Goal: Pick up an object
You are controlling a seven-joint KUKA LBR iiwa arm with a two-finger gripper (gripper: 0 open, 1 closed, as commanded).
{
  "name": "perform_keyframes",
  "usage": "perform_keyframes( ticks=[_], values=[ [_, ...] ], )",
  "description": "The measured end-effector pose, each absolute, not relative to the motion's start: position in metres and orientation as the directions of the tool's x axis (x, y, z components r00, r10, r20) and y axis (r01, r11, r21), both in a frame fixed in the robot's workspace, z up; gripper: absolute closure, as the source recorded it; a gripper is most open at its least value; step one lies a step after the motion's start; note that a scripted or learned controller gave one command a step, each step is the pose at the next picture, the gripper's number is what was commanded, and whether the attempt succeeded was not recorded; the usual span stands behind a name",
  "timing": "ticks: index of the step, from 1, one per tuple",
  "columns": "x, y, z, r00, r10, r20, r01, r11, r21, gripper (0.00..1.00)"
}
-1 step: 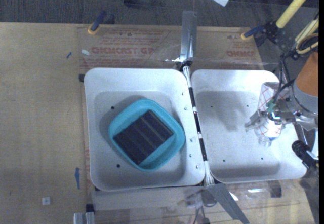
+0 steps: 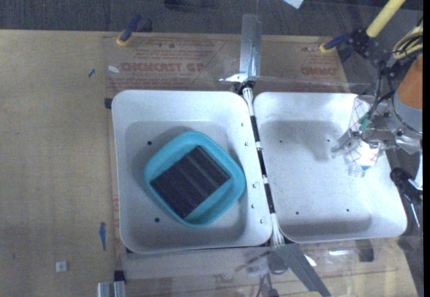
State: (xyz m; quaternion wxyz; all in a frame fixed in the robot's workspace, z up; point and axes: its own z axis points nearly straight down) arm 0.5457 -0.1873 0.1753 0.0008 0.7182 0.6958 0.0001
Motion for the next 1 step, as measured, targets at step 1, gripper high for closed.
perform_keyframes(
  ticks=[1],
  values=[
    [0.6064,-0.202,0.0896,0.031,1.0,0.005,1.0,-0.031,0.006,0.0]
  ],
)
